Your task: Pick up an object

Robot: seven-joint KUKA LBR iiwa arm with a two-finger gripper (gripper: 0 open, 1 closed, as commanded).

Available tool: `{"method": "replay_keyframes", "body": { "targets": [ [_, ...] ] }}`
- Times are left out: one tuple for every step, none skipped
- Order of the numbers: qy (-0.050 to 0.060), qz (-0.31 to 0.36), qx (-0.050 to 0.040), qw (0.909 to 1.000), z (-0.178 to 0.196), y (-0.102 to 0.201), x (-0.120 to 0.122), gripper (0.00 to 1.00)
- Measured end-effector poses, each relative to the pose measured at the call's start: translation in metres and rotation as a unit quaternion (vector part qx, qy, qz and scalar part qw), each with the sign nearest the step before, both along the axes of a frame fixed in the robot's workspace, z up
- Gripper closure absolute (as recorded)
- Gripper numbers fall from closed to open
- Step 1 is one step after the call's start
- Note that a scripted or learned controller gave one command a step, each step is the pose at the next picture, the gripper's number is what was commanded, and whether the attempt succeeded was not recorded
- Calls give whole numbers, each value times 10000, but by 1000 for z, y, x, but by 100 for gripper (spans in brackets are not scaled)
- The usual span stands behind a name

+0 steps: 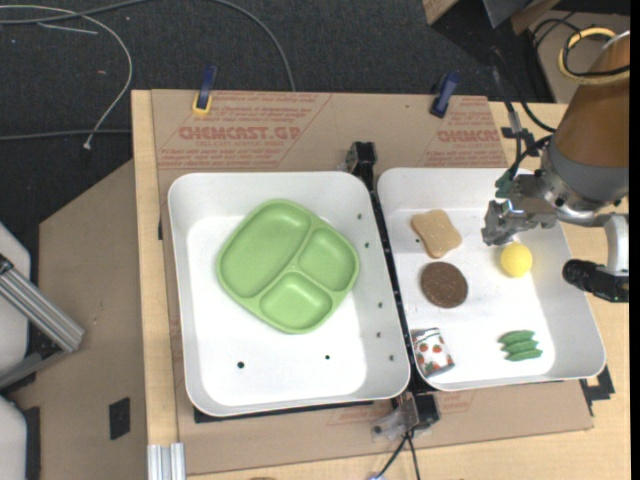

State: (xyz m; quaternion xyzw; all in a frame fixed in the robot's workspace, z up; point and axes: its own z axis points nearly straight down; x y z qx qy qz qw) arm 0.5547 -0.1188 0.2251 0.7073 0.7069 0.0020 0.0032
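the gripper (503,220) is hanging over the right bin (585,353), close above and just left of the yellow ball (516,260); whether its jaws are apart or together i cannot tell from this slant. the ball is sitting near the bin's middle, and it is looking light, smooth and round, so it is likely rolling away unless pinched across its widest part. the tan bread slice (437,232) and the brown cookie (443,284) are lying to its left, flat and probably harder to get under. the green pea pod (520,346) and the small printed packet (432,351) are lying nearer the front rim. open floor is surrounding the ball, while the left bin (195,368) is holding the green divided plate (288,265)
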Motion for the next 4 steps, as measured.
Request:
{"method": "replay_keyframes", "body": {
  "targets": [
    [24, 6, 7, 10000, 7, 0, 1, 100],
    [43, 30, 22, 10000, 17, 54, -7, 100],
    [45, 38, 25, 10000, 24, 110, -12, 100],
    [61, 30, 22, 10000, 8, 162, -24, 100]
  ]
}}
